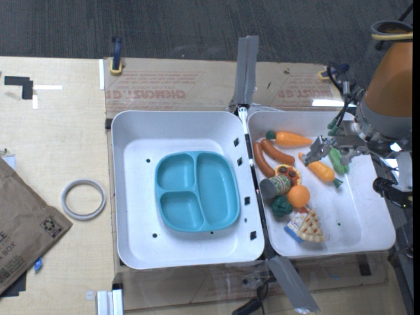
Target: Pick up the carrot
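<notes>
The gripper hangs low over the right bin, in its upper half and nearer the right wall than the divider, with the arm's orange band bulking above it at the bench's right edge. Its 2 dark fingers look spread, and nothing can be seen clamped between them; the tips sit just beside, perhaps touching, the upper end of a short orange carrot. That carrot lies directly below the fingers toward the bin's front wall, its long axis running diagonally from upper left down to a green top at lower right. A 2nd, longer carrot lies well to the left near the back wall, its axis almost parallel to that wall. The short carrot is clearly the nearer of the 2, so the coming move is judged to turn on a small drop and a wrist turn that sets the fingers across the diagonal, not along it. A green piece close beside the fingers could get caught in the closing grip.
</notes>
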{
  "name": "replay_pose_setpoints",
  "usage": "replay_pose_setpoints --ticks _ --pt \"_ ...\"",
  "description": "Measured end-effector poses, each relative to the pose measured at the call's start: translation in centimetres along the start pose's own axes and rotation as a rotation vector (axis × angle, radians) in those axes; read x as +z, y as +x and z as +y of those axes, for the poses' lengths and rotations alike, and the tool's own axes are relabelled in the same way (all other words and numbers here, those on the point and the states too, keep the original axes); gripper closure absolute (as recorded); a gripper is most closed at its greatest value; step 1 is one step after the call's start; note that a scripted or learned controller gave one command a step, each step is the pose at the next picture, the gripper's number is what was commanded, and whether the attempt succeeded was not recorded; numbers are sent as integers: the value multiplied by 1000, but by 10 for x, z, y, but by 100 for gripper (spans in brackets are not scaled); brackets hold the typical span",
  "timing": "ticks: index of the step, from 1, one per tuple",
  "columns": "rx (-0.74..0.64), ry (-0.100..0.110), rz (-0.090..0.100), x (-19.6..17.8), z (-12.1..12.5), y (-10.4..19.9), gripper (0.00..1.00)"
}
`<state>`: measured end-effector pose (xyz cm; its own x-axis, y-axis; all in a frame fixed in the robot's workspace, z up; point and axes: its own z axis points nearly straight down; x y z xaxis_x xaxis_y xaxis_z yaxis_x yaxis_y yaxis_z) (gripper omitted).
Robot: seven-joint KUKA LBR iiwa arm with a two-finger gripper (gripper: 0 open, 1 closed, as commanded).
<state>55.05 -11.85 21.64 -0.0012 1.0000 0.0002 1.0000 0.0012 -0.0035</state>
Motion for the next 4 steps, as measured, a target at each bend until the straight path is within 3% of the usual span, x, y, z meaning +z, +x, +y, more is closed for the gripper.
replay_pose_setpoints --ticks 1,2,3,4 --pt "-297 -6 -2 124 59 -54 0" --pt "-466 -3 -1 124 2 -39 0" --pt "-461 -5 -2 115 2 -40 100" --pt "-375 -4 -2 25 56 56 100"
